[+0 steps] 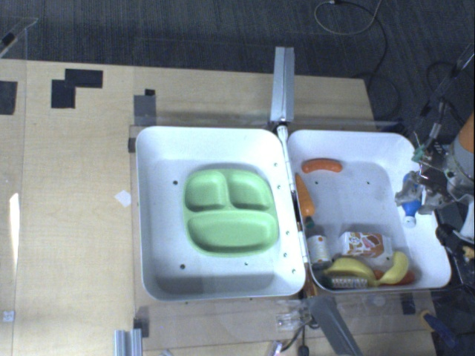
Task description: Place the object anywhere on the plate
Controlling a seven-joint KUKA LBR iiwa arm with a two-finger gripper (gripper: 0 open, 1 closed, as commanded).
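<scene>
Wooden bench (67, 221), two white bins: whatever I'm meant to move sits in the right bin (386, 143) among the sausage (322, 166), carrot (303, 196) and bananas (371, 269). My gripper (415, 199) hangs over that bin's right rim, open or clenched I honestly can't tell. Biggest risk imo is grabbing air in that clutter, or dropping short of the green plate (228, 210) next door.

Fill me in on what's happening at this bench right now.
A robot arm reaches in from the right, its gripper at the right bin's right edge. The green divided plate sits in the left bin with nothing on it. The right bin holds a hot dog, a carrot, two bananas, a small can and a printed packet. Nothing has reached the plate yet.
</scene>
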